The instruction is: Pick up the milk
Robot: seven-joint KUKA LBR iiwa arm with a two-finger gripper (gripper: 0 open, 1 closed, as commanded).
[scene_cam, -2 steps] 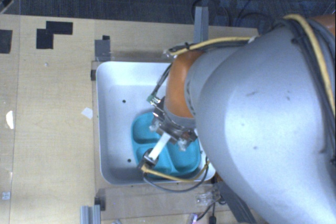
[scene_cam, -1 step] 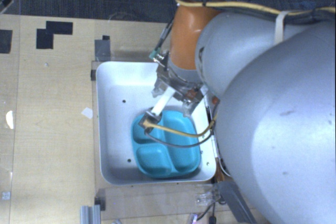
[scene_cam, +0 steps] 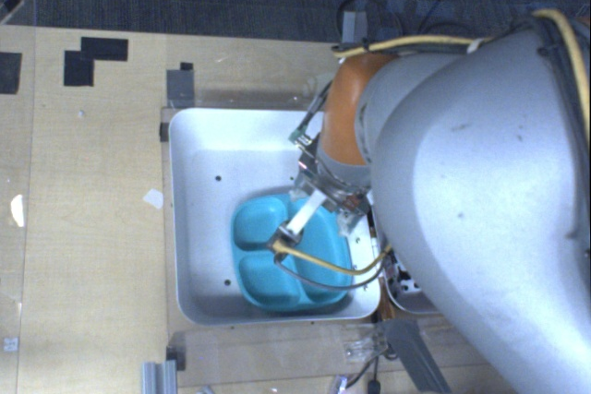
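Note:
My grey arm with its orange band (scene_cam: 346, 115) reaches in from the right and covers most of the right side of the view. Its gripper (scene_cam: 321, 198) hangs over the right part of the left white bin (scene_cam: 199, 198), just above a blue divided tray (scene_cam: 263, 240). The tray lies in the bin's near right part, and the wrist hides its far right corner. The arm's bulk hides whatever lies beneath it.
The left bin's far and left floor is bare white. A sliver of the right bin (scene_cam: 406, 291) peeks out under the arm. Pale bench surface (scene_cam: 83, 198) with black markers (scene_cam: 92, 58) lies to the left.

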